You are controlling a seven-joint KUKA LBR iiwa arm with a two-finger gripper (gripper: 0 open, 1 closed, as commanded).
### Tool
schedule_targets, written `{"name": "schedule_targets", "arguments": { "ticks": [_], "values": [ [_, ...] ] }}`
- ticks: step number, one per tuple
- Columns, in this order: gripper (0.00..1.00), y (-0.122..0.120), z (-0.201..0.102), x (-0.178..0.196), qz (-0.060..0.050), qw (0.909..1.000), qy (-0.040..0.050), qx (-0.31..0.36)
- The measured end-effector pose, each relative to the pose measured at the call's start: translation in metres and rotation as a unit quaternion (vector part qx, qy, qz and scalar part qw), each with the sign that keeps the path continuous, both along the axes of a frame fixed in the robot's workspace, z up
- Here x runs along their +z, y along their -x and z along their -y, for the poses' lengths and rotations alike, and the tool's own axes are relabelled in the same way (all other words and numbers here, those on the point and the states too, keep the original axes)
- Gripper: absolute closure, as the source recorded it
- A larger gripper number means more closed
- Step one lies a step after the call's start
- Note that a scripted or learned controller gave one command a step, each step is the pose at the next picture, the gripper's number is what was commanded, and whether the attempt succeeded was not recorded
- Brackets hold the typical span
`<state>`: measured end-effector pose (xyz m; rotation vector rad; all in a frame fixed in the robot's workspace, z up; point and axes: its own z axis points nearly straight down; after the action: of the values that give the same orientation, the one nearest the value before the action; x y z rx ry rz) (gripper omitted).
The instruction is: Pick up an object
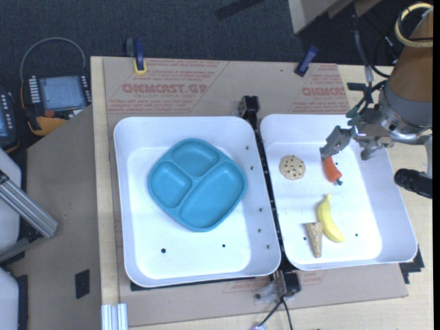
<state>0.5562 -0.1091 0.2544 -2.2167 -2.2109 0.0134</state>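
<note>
You have a sky-blue divided plate [197,183] in the white left bin [130,205]; in the white right bin [385,212] sit a tan cookie [292,167] with dark specks, an orange carrot [333,170], a yellow banana [330,221] and a beige cone [314,238]

**Arm over the right bin**

The arm [412,81] reaches in from the right edge, its orange band above the grey wrist. The gripper [352,145] hangs over the right bin's far half, fingers [335,141] spread apart and pointing down-left, with nothing between them.
</note>
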Motion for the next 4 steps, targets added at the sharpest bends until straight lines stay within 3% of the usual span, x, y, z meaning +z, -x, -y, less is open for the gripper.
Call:
{"name": "schedule_targets", "arguments": {
  "ticks": [1, 4],
  "values": [
    [0.0, -0.002, 0.0, 0.007, 0.007, 1.0, 0.0007, 0.001],
    [0.0, 0.01, 0.004, -0.17, 0.003, 1.0, -0.0004, 0.001]
  ]
}}
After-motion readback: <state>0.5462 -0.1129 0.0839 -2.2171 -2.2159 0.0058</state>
